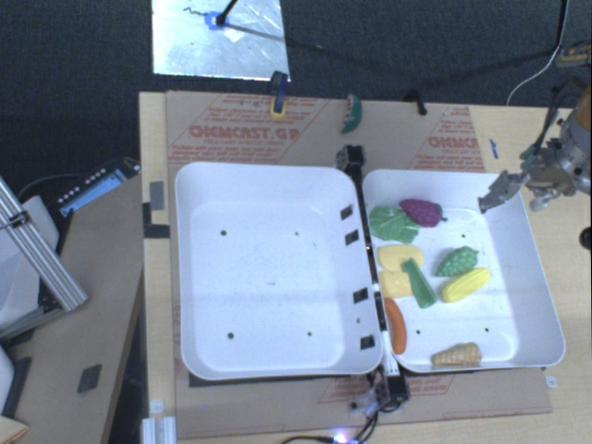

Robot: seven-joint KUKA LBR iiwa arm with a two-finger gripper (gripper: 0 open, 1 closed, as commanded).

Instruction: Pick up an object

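The gripper (504, 192) hangs above the right bin (532, 276) at its far right rim, nothing between its fingers and their spread too small to tell, well apart from the toys clustered near the divider, grapes (422, 212), corn (465, 284) and carrot (396, 325), so any pick is not yet begun

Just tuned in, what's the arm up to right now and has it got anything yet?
The grey arm's two-finger gripper hangs over the upper right corner of the right white bin, with nothing between its fingers. The toy food lies in that bin: a purple grape bunch, a green leafy piece, a yellow corn cob, an orange carrot and a tan cone-shaped piece. No pick has been made yet.
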